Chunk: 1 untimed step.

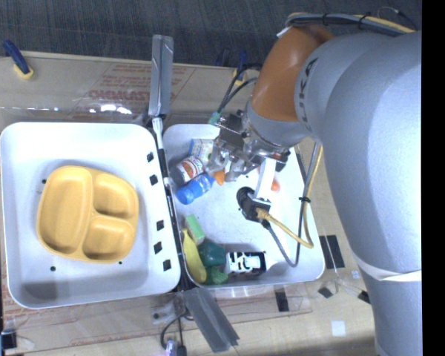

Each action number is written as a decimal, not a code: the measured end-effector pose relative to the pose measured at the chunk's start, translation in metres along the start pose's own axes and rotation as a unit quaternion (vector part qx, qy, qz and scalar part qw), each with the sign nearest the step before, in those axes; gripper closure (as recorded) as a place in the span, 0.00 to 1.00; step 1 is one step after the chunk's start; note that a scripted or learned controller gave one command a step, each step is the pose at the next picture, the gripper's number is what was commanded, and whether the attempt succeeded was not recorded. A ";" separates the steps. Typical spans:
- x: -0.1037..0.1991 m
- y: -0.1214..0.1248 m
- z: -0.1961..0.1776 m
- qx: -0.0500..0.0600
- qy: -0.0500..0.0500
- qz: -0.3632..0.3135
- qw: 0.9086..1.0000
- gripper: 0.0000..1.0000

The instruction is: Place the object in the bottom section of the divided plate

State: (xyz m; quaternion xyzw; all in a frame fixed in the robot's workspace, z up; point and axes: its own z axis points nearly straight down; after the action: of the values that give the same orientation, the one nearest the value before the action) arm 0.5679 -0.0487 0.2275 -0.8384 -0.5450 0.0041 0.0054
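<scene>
Camera view, bottle (193, 189), banana (192, 259), yellow plate (87, 212)

one fixed camera looks down at a slant from above the bench, taking in both white bins: the left bin (15, 221) and the right bin (311, 262). the arm (356, 102) looms near, entering from the right.

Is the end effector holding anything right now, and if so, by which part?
Cannot be told. The end effector is down in the right bin beside the blue bottle, but nothing clearly sits in its grip.
</scene>
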 end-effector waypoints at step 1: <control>0.090 0.007 -0.009 -0.005 0.000 -0.029 1.000 1.00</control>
State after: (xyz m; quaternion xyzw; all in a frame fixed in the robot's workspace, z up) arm 0.6115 0.0308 0.2360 -0.8224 -0.5689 0.0015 0.0017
